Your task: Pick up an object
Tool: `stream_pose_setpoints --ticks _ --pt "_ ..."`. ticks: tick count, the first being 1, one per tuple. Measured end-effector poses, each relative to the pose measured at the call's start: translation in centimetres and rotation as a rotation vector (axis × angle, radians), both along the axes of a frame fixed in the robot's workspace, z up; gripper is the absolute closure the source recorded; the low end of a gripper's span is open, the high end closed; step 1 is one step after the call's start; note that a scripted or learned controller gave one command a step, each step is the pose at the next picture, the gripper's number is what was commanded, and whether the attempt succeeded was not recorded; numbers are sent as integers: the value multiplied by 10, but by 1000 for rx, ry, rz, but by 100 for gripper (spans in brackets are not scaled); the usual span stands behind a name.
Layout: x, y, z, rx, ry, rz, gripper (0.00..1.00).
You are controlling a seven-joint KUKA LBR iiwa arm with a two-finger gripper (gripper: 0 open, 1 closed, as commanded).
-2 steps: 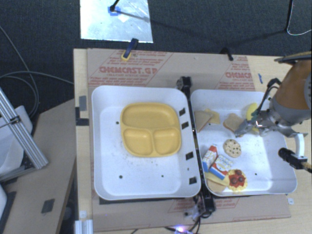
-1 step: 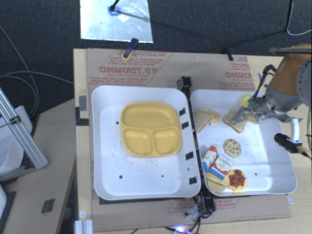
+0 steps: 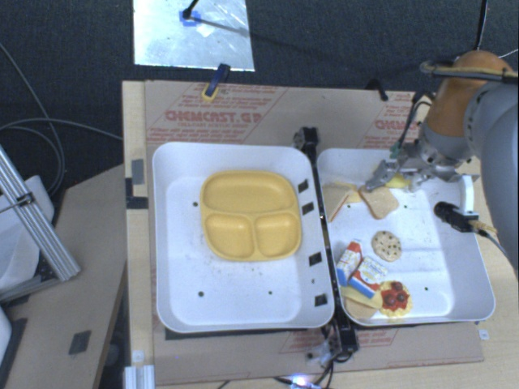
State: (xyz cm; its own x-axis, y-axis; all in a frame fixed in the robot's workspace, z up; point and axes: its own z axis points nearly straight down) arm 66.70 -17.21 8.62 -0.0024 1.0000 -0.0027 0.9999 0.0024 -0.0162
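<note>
My gripper is low over the back of the right bin, reaching in from the right. Its tip is just above the upper edge of a toy bread slice; whether they touch is unclear. A small yellow piece lies right beside the gripper. A tan wedge rests to its left. Nearer the front are a chocolate-chip cookie, a red and white carton, a second small packet and a yellow slice with red toppings.
The left bin holds a yellow divided plate. A black hinge strip runs between the two bins. Cardboard lies under both, and a shiny sheet sits beyond the bench.
</note>
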Motion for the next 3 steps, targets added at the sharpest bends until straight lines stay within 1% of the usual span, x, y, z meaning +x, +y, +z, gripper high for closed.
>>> stream_pose_setpoints --ticks 1,2,3 --pt "0 -16 -1 8 -7 -2 0" --pt "-2 -17 8 6 4 1 100" --pt "0 -17 9 4 -1 4 0"
